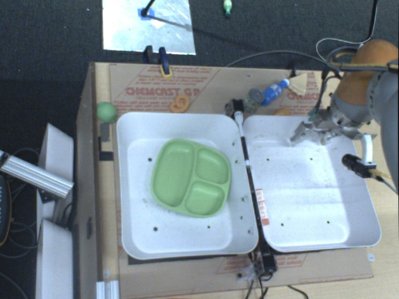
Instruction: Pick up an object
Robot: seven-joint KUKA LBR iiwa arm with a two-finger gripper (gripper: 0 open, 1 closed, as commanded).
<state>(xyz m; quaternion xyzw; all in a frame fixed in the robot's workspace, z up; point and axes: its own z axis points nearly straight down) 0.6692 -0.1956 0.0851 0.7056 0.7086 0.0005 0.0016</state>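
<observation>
Tray [189, 177], green, three compartments: lies flat in the left bin [134, 229], well left of the pincer. Right bin [355, 229]: adjoins the left bin; the pincer hangs over its far edge. Bottle [272, 93], blue: lies on the counter [206, 83] beyond the bins, just left of the pincer. Pincer [310, 131]: fingers spread apart, gripping nothing.

Robotics lab test bench

Left of the gripper [303, 131], two white bins [140, 242] sat on a cardboard-topped bench [187, 83]; loose cables [262, 58] trailed behind it over dark carpet [50, 36].
</observation>
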